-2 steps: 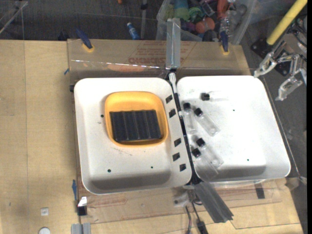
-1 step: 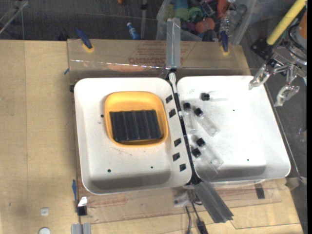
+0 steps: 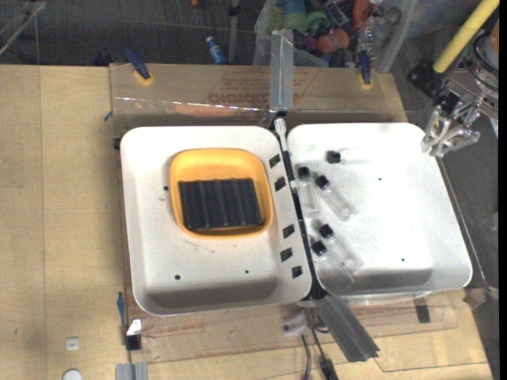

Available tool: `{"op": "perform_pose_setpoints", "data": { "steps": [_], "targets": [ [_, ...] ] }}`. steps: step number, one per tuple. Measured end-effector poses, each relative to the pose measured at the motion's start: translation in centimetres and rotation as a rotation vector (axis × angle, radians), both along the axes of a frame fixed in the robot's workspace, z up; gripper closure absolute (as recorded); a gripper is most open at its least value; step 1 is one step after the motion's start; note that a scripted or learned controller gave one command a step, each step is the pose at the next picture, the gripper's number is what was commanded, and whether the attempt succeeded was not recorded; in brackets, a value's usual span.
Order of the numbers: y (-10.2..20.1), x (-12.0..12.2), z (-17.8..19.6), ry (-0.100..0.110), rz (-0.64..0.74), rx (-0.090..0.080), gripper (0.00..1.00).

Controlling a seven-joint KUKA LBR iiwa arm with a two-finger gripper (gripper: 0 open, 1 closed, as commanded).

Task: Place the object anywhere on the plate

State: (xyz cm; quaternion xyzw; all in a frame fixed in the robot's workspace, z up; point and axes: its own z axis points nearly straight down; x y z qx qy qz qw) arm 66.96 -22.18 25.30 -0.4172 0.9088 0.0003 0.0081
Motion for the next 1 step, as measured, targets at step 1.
{"op": "perform_pose_setpoints", "data": {
  "steps": [1],
  "targets": [
    [0.12,-0.05,2.80,0.003,0.180,-0.007,1.00]
  ]
}}
